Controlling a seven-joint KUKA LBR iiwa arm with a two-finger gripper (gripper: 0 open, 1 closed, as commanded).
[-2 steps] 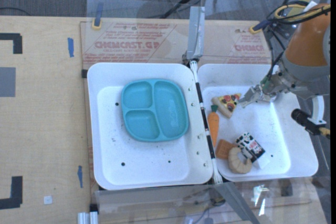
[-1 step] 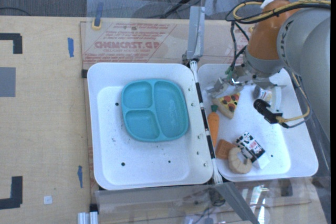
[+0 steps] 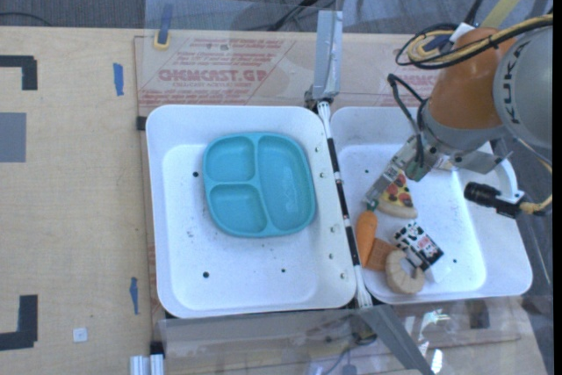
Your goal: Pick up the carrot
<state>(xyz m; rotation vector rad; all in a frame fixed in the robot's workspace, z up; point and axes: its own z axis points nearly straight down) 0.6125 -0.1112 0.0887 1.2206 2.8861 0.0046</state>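
The carrot (image 3: 365,233), a short orange piece, lies at the left side of the right bin (image 3: 500,263), close to the divider wall. My gripper (image 3: 389,185) reaches down and to the left from the grey arm with the orange band. Its tip hangs over a toy pizza slice (image 3: 400,201), just up and right of the carrot. I see nothing held in it.
A teal divided plate (image 3: 260,184) sits in the left bin (image 3: 176,259). Near the carrot lie a brown wedge (image 3: 379,254), a round tan biscuit (image 3: 406,273) and a black-and-white item (image 3: 419,243). Cables hang off the arm at the right.
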